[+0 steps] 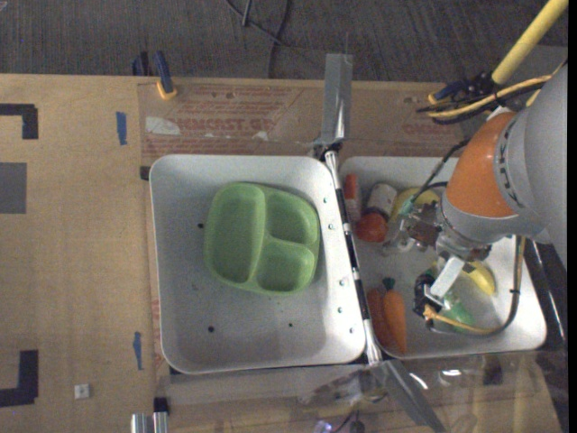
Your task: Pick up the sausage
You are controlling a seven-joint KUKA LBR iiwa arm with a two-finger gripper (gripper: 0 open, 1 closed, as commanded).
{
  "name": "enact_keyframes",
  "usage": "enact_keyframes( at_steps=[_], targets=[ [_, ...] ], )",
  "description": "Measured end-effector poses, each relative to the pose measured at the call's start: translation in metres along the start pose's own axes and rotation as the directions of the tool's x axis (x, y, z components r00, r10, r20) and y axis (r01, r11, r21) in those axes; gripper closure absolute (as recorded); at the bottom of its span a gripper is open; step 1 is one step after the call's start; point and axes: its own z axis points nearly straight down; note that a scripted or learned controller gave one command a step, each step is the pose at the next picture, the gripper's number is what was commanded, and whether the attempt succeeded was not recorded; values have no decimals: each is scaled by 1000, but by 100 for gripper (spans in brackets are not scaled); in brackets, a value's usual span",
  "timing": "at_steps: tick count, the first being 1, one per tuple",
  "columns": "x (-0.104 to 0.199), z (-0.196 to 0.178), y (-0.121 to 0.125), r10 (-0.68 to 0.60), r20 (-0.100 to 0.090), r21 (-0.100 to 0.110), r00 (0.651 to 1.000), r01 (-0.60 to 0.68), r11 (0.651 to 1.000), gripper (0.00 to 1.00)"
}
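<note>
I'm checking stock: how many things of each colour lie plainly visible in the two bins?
Green: 2, plate, small piece
Red: 2, tomato, thin piece
Orange: 1, carrot
Yellow: 1, fruit
White: 1, bottle
Total: 7, plus unclear bits by the arm.

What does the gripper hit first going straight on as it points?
Likely the red round thing just past the gripper; depth is unclear, so it could meet the bin floor first.

You are looking at faint reddish printed lettering (213,125) on the flat brown cardboard sheet (288,105) lying on the worktop (72,242); none of it is coming through legibly.
</note>
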Motion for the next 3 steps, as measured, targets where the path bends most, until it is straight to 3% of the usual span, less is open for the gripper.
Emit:
enact_keyframes(
  at_steps=[1, 2, 3],
  targets=[
    [-22, 1, 53, 95, 0, 4, 995, -95, 995, 0],
    [9, 1, 112, 245, 31, 70, 969, -247, 967, 0],
    [20, 1, 62, 625, 6, 9, 781, -625, 781, 0]
  ],
)
